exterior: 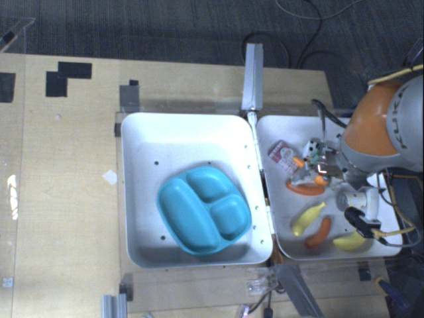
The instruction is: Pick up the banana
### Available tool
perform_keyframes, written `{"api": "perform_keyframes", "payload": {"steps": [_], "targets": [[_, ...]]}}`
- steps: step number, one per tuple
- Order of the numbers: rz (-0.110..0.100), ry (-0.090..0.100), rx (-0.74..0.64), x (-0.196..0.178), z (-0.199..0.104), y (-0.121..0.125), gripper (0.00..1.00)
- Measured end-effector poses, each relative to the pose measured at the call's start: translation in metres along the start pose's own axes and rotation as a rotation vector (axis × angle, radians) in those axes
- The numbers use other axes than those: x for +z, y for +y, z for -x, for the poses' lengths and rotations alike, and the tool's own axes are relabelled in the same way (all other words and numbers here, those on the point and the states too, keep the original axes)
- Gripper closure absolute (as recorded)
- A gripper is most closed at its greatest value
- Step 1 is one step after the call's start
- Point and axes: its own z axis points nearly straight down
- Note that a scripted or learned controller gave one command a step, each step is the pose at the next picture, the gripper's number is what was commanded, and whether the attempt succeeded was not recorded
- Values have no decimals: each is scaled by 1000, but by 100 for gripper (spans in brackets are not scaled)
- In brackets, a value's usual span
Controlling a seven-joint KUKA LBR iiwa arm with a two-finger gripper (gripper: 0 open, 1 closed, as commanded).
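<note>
Camera view from above the table [59, 197]: nearest the lens, along the front wall of the right bin [286, 247], lie a yellow fruit-shaped piece [351, 242] in the front right corner, a reddish-brown sausage-shaped piece [318, 232] just left of it, and the banana [307, 218], pale yellow and lying at a slant, just beside the sausage piece on its left. The banana rests on the bin floor, apart from the arm. Just behind it sits an orange, carrot-like piece [306, 189]. At the same depth in the left bin [136, 197], a blue tray [203, 208] with three compartments lies tilted toward the front.

Farther back in the right bin, the gripper [320, 166] hangs low over the orange piece, its wrist cluttered with small coloured parts; whether its fingers are spread or pressed together cannot be told from this angle. A small pink-and-white packet [281, 153] lies just left of it. The grey arm, with its orange band [372, 126], reaches in from the right above the bin's far right corner. Beyond the bins, a grey metal post [253, 78] stands at the divide between them, and black cables [311, 12] trail across the dark floor behind the table.
</note>
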Motion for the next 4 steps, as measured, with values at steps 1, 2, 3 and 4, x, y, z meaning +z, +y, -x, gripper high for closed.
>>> {"api": "perform_keyframes", "payload": {"steps": [1,2,3,4], "targets": [[-5,0,-173,18,41,-40,0],[1,0,-176,6,40,-37,100],[-4,-1,-280,17,92,-57,100],[-13,1,-1,-73,91,-59,100]]}}
